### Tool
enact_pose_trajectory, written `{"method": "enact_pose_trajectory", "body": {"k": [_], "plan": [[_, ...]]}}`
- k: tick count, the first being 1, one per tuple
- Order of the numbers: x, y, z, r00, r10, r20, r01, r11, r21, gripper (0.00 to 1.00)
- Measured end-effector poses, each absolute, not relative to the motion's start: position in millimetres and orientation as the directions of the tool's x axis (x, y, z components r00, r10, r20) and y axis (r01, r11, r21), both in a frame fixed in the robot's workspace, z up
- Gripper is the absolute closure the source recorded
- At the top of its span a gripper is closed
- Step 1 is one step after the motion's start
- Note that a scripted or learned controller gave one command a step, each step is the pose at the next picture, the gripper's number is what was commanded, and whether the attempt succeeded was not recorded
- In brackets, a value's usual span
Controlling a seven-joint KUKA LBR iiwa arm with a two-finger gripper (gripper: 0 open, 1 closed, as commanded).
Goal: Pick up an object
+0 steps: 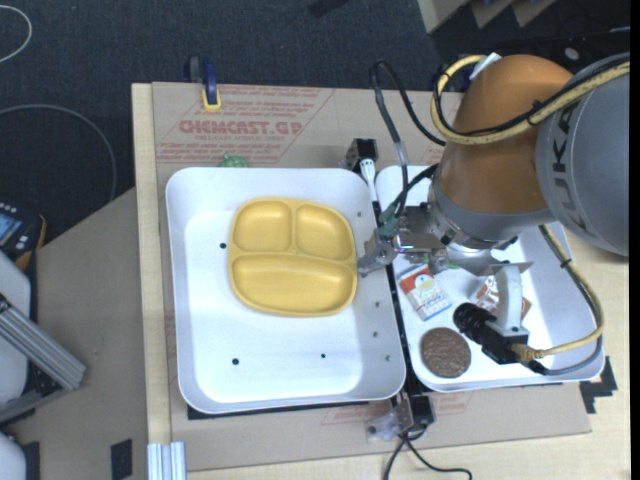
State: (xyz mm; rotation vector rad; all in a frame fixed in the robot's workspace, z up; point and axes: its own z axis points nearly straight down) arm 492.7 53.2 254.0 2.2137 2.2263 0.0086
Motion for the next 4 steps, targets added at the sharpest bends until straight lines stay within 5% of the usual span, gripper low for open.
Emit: {"method": "enact_pose_trajectory", "body": {"k": [1, 2, 3, 4], "plan": [[480.2, 72, 366, -0.005, 1.000, 0.004, 1.000, 0.005, 0.014, 0.00], [480.2, 71, 370, -0.002, 1.000, 0.000, 1.000, 0.002, 0.004, 1.00], [479.7, 120, 413, -0.005, 1.000, 0.002, 1.000, 0.005, 0.007, 1.00], [478.7, 195, 400, -0.009, 1.000, 0.002, 1.000, 0.009, 0.002, 1.00]]}}
